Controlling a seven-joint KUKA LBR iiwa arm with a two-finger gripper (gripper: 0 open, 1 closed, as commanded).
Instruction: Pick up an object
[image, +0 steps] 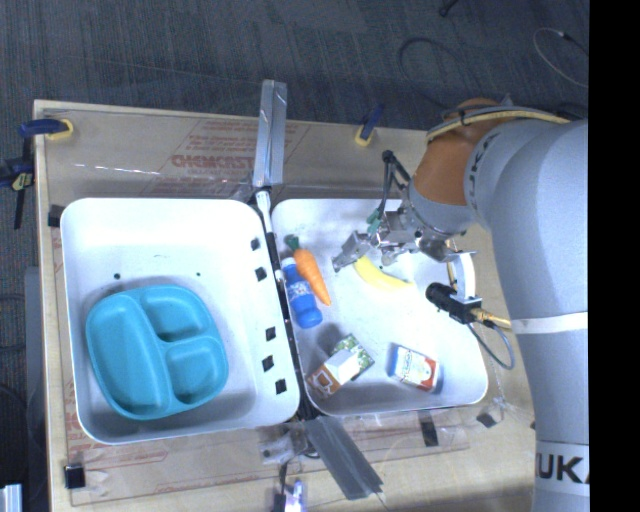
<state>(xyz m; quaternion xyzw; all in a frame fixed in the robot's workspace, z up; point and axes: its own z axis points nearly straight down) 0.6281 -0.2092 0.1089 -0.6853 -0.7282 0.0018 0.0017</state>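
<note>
The gripper (362, 250) is seen low in the right bin (460, 385), just above the banana (383, 275); whether it is open or closed cannot be told. The banana, curved, smooth and yellow, is judged the likely target. It should be taken across its narrow middle, squarely, since the skin may slip. A tapered carrot (313, 277), a glossy bottle (301, 296) and two cartons (340, 365) are found nearby.
</note>
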